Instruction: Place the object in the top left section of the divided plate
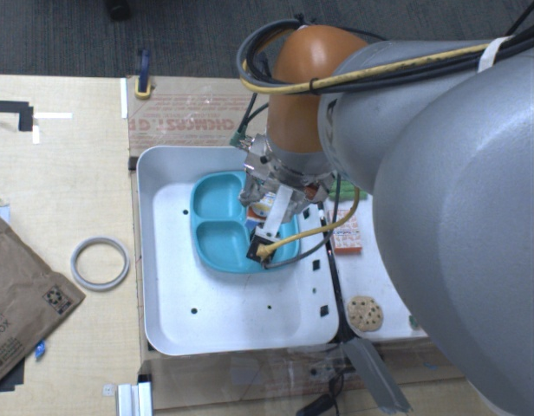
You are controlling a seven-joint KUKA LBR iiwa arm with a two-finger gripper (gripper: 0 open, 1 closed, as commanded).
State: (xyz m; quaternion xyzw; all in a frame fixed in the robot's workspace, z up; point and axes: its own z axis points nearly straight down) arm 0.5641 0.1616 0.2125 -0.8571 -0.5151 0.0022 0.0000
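Grey arm's hand (263,189) hovers over teal divided plastic plate (217,232) in left shallow white bin (163,258), above plate's right side.
Hand state: cannot tell, wrist blocks the view.
Task object: cannot tell where it is, nothing seen held.
Round brown cookie-like disc (364,313) and red-white card (347,237) lie in right white bin (378,277).
Plate's upper-left section (215,199) shows nothing inside.
Judgement: shift hand left over that section, centre within dividers, go low, release gently to avoid bounce into neighbouring section.

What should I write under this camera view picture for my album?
Grey robot arm with its end effector over a blue divided plate in a white bin, cookie nearby.
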